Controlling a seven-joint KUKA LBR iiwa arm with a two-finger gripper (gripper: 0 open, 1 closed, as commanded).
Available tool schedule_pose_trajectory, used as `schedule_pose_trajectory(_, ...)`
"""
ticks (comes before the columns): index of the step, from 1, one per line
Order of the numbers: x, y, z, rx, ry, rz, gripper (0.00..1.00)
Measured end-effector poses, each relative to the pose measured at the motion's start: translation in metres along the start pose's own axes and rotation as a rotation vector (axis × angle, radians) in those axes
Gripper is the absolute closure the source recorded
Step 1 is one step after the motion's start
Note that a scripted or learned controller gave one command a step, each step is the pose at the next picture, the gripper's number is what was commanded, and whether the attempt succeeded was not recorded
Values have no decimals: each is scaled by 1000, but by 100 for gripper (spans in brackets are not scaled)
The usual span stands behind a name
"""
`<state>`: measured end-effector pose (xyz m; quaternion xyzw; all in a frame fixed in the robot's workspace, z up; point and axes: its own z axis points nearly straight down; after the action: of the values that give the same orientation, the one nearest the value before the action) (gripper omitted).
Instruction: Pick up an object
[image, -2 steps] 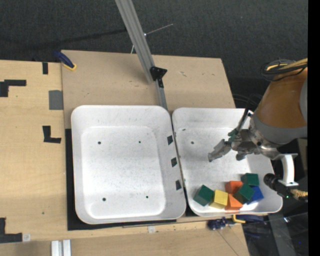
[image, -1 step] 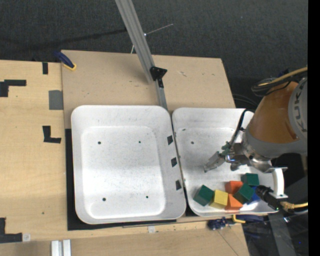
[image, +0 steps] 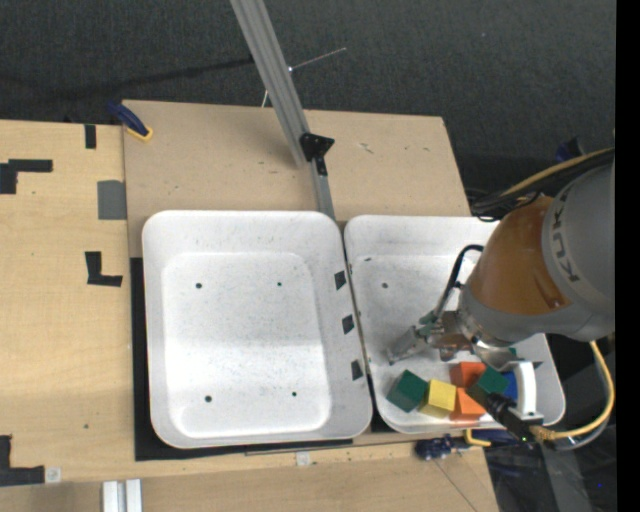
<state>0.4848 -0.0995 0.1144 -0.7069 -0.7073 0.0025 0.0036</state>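
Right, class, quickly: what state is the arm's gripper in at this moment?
Gripper: cannot be told; low in the right bin, just above the green block.

The arm (image: 540, 265) hides part of the right bin (image: 400, 240).

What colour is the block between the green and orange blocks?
Yellow block, clearest in the camera view.

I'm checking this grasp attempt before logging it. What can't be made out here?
- Gripper: fingers too small and blurred to judge, camera view.
- Orange block and blue object: partly hidden under the arm.
- Right bin: far-right side covered by the arm.
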Motion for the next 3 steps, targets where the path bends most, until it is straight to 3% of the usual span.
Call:
schedule_pose_trajectory(1,0,1,-13,-4,1,-1,100)
schedule_pose_trajectory(3,-7,7,-116,-12,-3,0,100)
